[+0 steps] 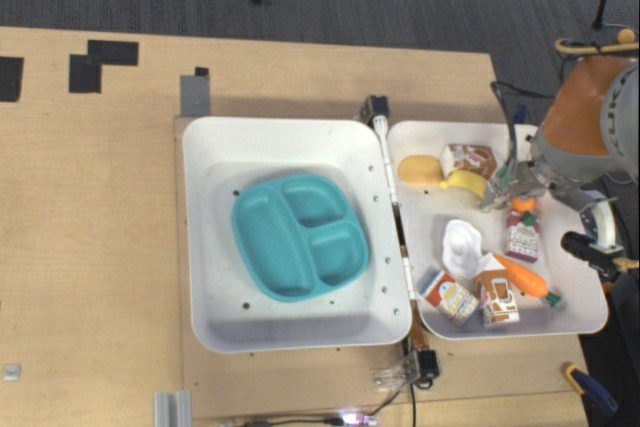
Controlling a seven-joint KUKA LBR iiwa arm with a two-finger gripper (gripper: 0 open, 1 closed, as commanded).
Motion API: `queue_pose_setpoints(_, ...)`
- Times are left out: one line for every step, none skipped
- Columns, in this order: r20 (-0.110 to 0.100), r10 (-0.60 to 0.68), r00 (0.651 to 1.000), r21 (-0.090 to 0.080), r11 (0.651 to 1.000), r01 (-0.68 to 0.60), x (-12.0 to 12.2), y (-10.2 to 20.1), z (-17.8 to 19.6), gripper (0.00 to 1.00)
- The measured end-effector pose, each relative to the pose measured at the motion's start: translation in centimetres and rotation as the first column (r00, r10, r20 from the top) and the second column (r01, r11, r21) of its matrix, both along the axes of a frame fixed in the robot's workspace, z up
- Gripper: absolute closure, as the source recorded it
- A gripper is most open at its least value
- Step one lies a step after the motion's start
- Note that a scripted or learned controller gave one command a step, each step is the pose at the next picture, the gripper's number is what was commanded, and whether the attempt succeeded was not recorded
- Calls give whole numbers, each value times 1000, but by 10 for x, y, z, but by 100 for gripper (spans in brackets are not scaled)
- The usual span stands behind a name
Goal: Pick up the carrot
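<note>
End effector (503,190) low in the right bin (590,315), finger state impossible to tell, beside the yellow banana (462,182) and a small carton (523,238); carrot (524,277) farther toward the bin's near edge, lying apart, next to a box (497,299).

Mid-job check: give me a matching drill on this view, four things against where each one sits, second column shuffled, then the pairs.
Things:
1. carrot
2. teal tray
3. banana
4. gripper

Places:
A. in the left bin
B. near the front right corner of the right bin
C. in the right bin's back part, just left of the gripper
D. over the right bin's back part, well behind the carrot

Pairs: 1-B, 2-A, 3-C, 4-D
</note>
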State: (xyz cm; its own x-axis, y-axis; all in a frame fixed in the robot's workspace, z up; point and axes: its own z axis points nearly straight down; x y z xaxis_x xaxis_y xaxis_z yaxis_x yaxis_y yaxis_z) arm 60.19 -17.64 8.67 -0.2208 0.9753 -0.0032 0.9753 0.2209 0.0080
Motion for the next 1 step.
queue_pose_setpoints(0,2,1000,0,1000,-2,-48,-2,2,0)
